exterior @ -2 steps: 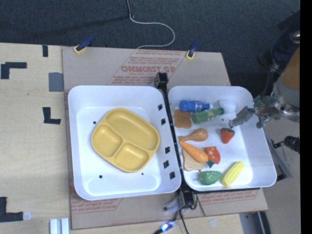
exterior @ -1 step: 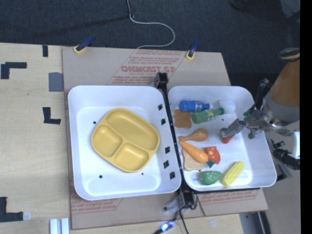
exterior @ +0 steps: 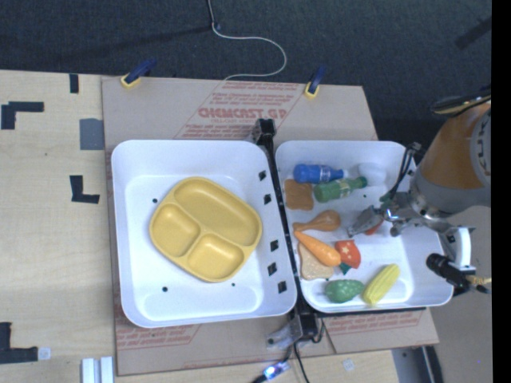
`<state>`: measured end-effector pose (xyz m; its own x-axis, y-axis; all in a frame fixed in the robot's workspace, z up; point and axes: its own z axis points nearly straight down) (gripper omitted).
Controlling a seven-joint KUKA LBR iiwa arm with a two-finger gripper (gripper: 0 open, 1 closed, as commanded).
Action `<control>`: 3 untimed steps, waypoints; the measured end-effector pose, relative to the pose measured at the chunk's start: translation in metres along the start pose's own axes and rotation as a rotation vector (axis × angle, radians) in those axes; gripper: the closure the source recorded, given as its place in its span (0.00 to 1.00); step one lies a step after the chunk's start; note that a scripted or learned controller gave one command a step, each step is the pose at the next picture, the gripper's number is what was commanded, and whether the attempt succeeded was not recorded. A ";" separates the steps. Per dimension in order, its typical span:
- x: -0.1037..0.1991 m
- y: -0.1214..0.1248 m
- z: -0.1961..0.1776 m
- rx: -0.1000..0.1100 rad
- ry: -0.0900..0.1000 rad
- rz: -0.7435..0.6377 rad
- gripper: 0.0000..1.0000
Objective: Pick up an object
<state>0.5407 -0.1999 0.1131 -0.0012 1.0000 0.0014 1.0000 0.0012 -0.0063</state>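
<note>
Surface: cardboard-covered table [exterior: 239, 110] bearing two shallow white bins [exterior: 128, 214], dark carpet behind.
End effector: [exterior: 366, 222] above right bin's toy food; grip state cannot be told.

The arm [exterior: 459, 162] presents as a bulky, rounded body. Its upper section carries a broad orange band with a smooth, slightly glossy surface; a pale grey casing sits above and beside that band. Below the band the housing turns mid grey and narrows toward the wrist. A thin dark cable runs along the near side of the wrist, standing off the casing in a loop. The hand [exterior: 369, 220] is a small metallic assembly, silver-grey with darker parts and a touch of red near its tip. A black fitting with a white bracket projects from the lower side of the arm.
</note>
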 end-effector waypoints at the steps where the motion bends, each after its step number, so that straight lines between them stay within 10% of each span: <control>1: 0.001 0.000 0.030 -0.005 -0.003 -0.001 0.00; 2: 0.000 0.001 0.018 -0.008 -0.004 -0.001 1.00; 3: 0.002 -0.008 -0.037 -0.009 -0.002 0.001 1.00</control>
<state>0.5326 -0.1982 0.1502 -0.0005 1.0000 -0.0006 1.0000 0.0005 0.0026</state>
